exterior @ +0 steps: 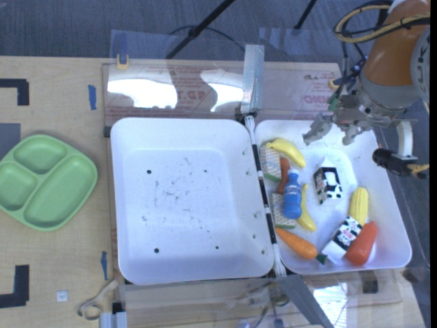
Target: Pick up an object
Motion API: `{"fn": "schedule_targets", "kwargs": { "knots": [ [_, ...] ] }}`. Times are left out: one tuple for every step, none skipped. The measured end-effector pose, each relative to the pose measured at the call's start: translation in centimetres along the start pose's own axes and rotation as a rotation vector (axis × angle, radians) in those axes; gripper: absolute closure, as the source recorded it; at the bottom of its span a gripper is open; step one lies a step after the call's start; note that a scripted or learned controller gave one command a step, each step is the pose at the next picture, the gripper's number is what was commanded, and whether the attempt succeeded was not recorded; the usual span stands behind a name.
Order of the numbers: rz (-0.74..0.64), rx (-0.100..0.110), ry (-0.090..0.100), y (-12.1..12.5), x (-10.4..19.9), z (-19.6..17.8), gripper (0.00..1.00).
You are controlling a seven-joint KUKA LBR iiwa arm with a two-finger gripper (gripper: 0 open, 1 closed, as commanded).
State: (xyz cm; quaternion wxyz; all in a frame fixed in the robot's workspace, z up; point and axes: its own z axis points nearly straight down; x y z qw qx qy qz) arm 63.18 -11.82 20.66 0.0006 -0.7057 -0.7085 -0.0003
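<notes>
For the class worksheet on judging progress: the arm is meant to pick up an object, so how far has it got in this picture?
Done: nothing lifted. The banana, blue bottle, corn and carrot all lie in the right bin. In hand: the gripper hangs open over that bin's far edge, nothing between its fingers. Left: descend onto one item, close and raise it. The green plate sits apart on the bench.

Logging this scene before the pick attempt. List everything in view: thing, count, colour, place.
bins: 2, white, side by side on the bench
bananas: 2, yellow, right bin's left part
blue bottle: 1, right bin, left of centre
carrot: 1, orange, right bin's near edge
corn cob: 1, yellow, right bin's right part
black-and-white block: 1, right bin's middle
red vegetable: 1, right bin's near right corner
divided plate: 1, green, bench's left
gripper: 1, grey, above right bin's far edge
</notes>
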Motion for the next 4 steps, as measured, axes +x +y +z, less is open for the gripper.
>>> {"fn": "schedule_targets", "kwargs": {
  "knots": [
    [0.002,-0.005,-0.002,-1.3,-1.9,12.0,0.00],
    [-0.039,-0.007,0.002,-8.6,-4.6,11.9,0.00],
    [-0.037,-0.014,-0.002,-8.4,-4.8,10.8,1.00],
    [0.058,-0.001,-0.001,-6.8,0.2,1.7,1.00]
  ]
}}
